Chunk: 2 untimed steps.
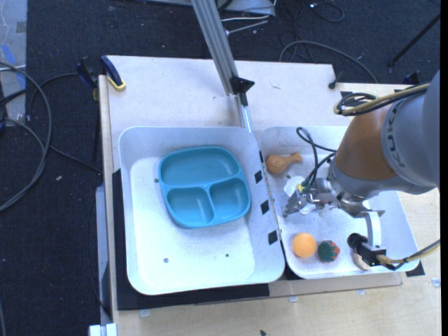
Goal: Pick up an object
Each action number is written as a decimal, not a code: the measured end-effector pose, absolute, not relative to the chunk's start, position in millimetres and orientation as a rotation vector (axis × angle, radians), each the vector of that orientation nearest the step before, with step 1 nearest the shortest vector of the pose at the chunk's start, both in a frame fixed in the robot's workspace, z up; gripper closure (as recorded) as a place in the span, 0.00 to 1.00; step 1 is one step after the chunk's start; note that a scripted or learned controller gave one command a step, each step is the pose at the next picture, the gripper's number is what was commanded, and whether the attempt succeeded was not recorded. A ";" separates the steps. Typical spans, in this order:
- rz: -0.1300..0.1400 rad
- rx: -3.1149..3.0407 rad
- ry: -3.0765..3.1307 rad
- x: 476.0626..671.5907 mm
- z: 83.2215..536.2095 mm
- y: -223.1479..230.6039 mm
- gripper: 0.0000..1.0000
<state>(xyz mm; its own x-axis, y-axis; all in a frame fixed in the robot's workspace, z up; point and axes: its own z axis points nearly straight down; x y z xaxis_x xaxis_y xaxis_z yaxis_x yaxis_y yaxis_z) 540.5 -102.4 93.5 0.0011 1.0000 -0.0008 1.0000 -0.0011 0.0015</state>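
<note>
Fingers [290, 206] of the gripper [299, 199] look parted, and I see nothing between them, though the metal parts blur together. So, as I read it, no object has been picked yet. Well to the left of the gripper sits the left bin [182, 261], and a blue divided plate [205, 186] lies flat in it, far from the gripper. The gripper itself hangs low in the right bin [276, 140], close to that bin's left wall. Just up the view from the gripper and slightly to its left lies a tan drumstick toy [283, 162], near it but apart. Down the view from the gripper rests an orange ball [304, 246], also apart from it, and a green and red toy [327, 251] touches or nearly touches the ball on the side further right of the gripper. The grey and orange arm [385, 149] rises to the right of the gripper. The likeliest failure from here is closing on bare bin floor, because the gripper stands between the toys and over none of them. The ball could roll away if a fingertip clips it off-centre. With the toy so close to the ball, a grasp there may nudge both. The left wall beside the gripper could also catch a finger during a reach for the drumstick.
</note>
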 end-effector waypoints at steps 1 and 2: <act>0.004 2.220 2.212 541.9 105.4 -103.9 1.00; 0.004 2.216 2.222 537.0 165.1 -98.9 1.00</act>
<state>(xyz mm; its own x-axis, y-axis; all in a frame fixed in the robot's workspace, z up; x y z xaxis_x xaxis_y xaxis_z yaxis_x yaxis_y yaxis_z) 537.0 -98.9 165.1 -0.0024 1.0000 -0.0006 1.0000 0.0024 0.0045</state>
